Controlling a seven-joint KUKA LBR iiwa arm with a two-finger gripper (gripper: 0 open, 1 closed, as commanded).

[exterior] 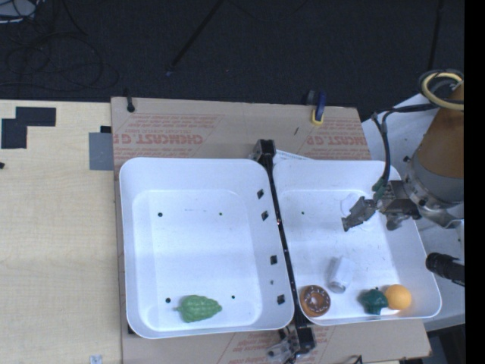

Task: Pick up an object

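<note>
While the left bin [136,203] holds a green toy [199,308], right bin [424,279] (fuller), doughnut [315,300], orange ball [398,297]

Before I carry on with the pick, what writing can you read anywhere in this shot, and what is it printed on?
"CHEMCAST GP", as best I can read it: red print, upside down, on the brown cardboard sheet behind the left bin.
The same red print repeats behind the right bin, partly cut off.
More red print on the cardboard's front edge is too small to read.
I can read no writing on the bins or on the things in them.
</note>
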